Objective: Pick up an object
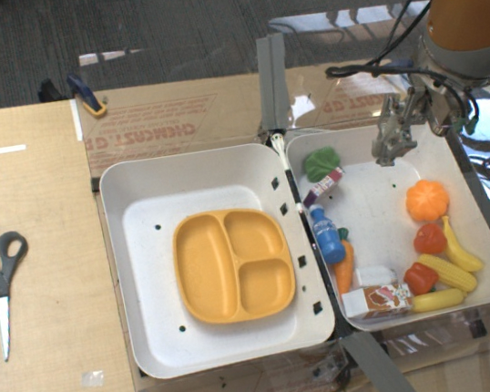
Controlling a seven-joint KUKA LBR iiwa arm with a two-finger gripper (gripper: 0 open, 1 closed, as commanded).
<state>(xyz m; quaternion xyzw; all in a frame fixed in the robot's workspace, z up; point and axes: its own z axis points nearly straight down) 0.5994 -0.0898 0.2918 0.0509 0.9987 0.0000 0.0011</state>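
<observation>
Objects for picking all lie in the right bin, the same bin my pincer hangs over at its far edge. Whether my pincer is spread or pressed together I cannot tell; nothing shows clamped in it, and it touches none of the things.

Nearest my pincer, just below it in the picture and a little to the right, sits the orange. Beyond the orange, further from my pincer, comes a red tomato, with a banana just beside it against the bin's right wall. Further down still lie a corn cob, a red pepper and a second yellow fruit, close together in the near right corner.

To the picture's left of my pincer, near the bin's left wall, is a green vegetable, with a small purple-and-white tube touching its lower side. Down from there lie a blue bottle and a carrot, and a small carton at the near edge.

Well apart from my pincer, across the divide, the left bin holds a yellow divided plate. Scissors lie on the bench far to the left.
</observation>
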